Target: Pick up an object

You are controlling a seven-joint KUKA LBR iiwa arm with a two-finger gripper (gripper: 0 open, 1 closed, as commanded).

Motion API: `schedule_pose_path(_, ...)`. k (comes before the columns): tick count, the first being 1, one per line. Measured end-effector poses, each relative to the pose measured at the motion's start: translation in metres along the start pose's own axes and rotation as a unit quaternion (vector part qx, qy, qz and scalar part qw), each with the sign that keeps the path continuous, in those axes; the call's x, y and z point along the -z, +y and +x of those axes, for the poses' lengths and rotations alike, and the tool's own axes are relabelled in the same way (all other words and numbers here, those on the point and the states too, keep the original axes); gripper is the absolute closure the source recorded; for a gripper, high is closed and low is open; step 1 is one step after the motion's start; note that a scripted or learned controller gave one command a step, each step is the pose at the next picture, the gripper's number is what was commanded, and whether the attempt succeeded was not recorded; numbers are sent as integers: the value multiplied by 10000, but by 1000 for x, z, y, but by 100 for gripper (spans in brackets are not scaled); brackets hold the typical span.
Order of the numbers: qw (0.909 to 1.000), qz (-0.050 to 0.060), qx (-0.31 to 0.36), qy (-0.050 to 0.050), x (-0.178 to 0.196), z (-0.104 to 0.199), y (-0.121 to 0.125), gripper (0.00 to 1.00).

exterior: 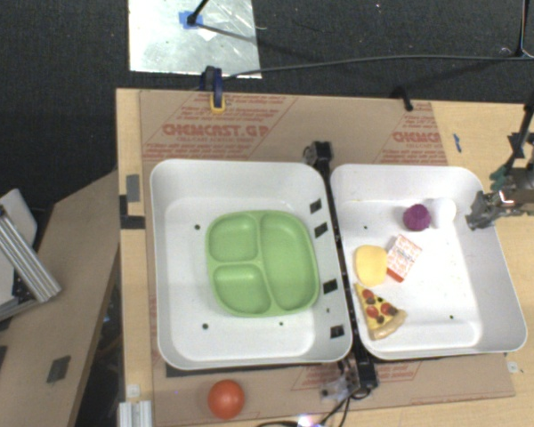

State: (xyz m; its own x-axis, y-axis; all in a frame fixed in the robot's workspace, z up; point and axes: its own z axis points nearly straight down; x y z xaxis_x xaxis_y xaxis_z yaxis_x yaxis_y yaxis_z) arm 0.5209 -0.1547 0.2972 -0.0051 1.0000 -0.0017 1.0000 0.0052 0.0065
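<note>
Camera view: I had the tool [486, 210] sitting at the right rim of the right bin [494, 278], far corner side, arm coming in from the right edge. Only the wrist end was visible. It was low, near the bin wall, roughly level with the purple ball [416, 217] but well apart from it. I couldn't tell the tool's state, too small and cluttered at that spot. Nothing visible in it.

Candidates were all in the right bin: purple ball near the far wall, yellow round piece [371, 261] near the left wall, a red-and-white packet [403, 258] touching the yellow piece on its right, toy pizza slice [380, 310] just in front of them. The left bin [173, 238] held a green divided plate [262, 262]. An orange ball [226, 398] sat on the tabletop [481, 132] outside the bins, at the near edge.

My read: no grasp yet, still the approach stage. The purple ball looked like the best pick, closest to the tool and standing alone. I'd lift clear of the rim first, traverse left over the ball, then drop straight down centred on it, since a round thing will likely roll off an off-centre pinch. I'd avoid the yellow piece and packet; they're touching, so a pinch would likely catch both or shove one. The pizza slice looked flat and hard to get under.
</note>
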Motion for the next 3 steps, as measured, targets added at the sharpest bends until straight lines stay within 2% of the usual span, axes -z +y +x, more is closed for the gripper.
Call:
schedule_pose_path(1,10000,22,24,13,-14,57,18,100)
schedule_pose_path(2,10000,20,23,14,-22,115,20,100)
schedule_pose_path(3,10000,27,21,14,-43,167,38,100)
